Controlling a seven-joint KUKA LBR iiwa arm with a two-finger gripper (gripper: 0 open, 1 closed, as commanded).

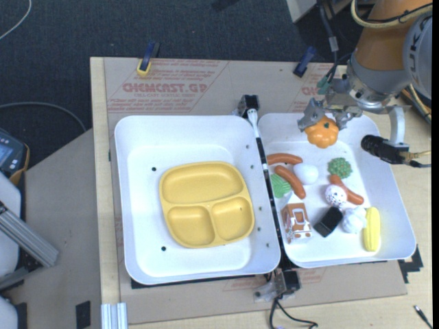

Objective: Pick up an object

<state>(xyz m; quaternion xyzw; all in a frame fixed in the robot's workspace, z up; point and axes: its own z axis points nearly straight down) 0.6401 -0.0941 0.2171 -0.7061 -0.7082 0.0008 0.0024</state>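
My gripper (324, 120) hangs over the far end of the right bin (400, 212), reaching in from the upper right. An orange toy fruit (322, 135) sits between its two grey fingers, which are closed against its top. The fruit is above the bin's back edge, apart from the other toys. Nearer in the same bin lie a red sausage (285, 159), a white ball (309, 174), a green broccoli (339, 166), a black block (328, 221) and a yellow corn cob (371, 228).
The left bin (130, 184) holds a yellow divided tray (206, 203). More toys crowd the right bin: a brown-and-white truck (296, 221), a speckled egg (335, 196), a green leaf (280, 186). A black cable fitting (384, 149) juts over the right rim.
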